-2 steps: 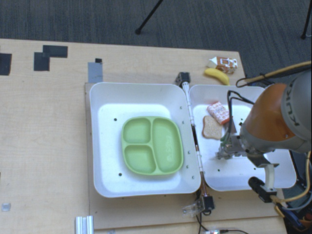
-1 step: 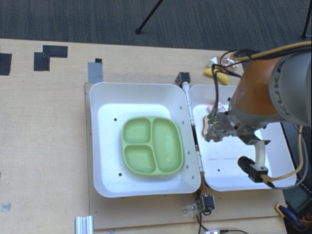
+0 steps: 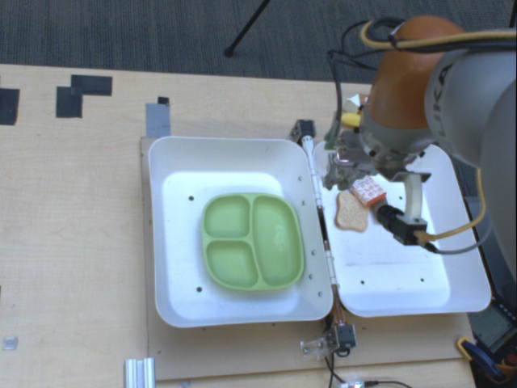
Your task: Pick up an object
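objects, right bin

toast-shaped piece [image 3: 351,213] and red-white box [image 3: 369,190], touching, at ten o'clock of right bin [image 3: 404,285]. gripper [image 3: 343,168] just at eleven o'clock of them. green divided plate [image 3: 252,242] centred in left bin [image 3: 174,241].

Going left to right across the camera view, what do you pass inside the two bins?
Left bin → green divided plate → right bin → slice of toast → small red and white box, which touches the toast's upper right, below the arm's wrist.
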Robot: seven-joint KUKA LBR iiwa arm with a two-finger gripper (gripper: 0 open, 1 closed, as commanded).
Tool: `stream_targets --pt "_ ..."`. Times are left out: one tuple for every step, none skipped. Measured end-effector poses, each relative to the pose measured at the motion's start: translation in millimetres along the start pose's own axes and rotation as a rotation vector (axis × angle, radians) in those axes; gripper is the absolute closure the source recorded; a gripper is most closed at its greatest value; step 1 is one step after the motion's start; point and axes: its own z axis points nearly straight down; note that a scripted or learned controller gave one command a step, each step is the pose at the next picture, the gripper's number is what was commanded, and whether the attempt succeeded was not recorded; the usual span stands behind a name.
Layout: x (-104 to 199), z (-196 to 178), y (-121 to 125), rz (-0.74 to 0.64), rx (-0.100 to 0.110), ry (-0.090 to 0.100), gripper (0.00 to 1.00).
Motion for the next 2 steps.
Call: stream_targets --pt "-39.5 10.8 -56.7 0.004 0.003 -0.001 1.0" --pt "-39.1 10.8 -56.6 0.003 0.003 -0.001 0.0"
